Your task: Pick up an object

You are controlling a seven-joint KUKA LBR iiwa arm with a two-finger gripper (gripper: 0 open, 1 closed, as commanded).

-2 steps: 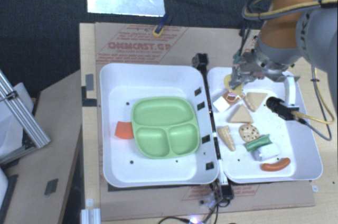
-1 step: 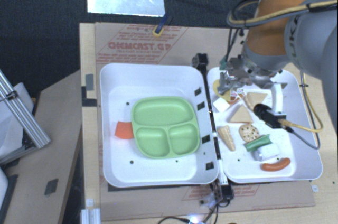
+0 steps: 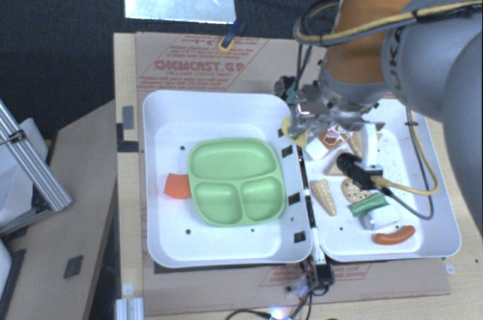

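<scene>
A flat orange rectangular piece [image 3: 177,186] lies on the floor of the left shallow white plastic bin [image 3: 162,118], touching the nine o'clock edge of a pale green three-compartment plastic tray [image 3: 235,181] that fills the bin's middle. The tray sits flat, its one long compartment toward twelve o'clock and two smaller ones toward six.

Across the black clips that join the two bins, the right shallow white plastic bin [image 3: 441,232] carries a scatter of toy food. A tan cone-shaped piece [image 3: 324,195] rests near the divider, point toward five o'clock. Just at its three o'clock are a round speckled biscuit-like piece [image 3: 352,191] and a green stick-shaped piece [image 3: 367,204], with a white block just below them. A glossy orange-red toy sausage [image 3: 393,235] lies alone at the bin's five o'clock corner, apart from the others. A white card with a red mark [image 3: 329,137] sits toward the bin's eleven o'clock.

The grey arm with its orange band [image 3: 373,24] hangs over the right bin's twelve o'clock end, and the jaws [image 3: 306,122] sit low at the divider beside the card. Whether they are apart or together cannot be told. Cardboard covers the table [image 3: 204,62] beneath both bins.
</scene>
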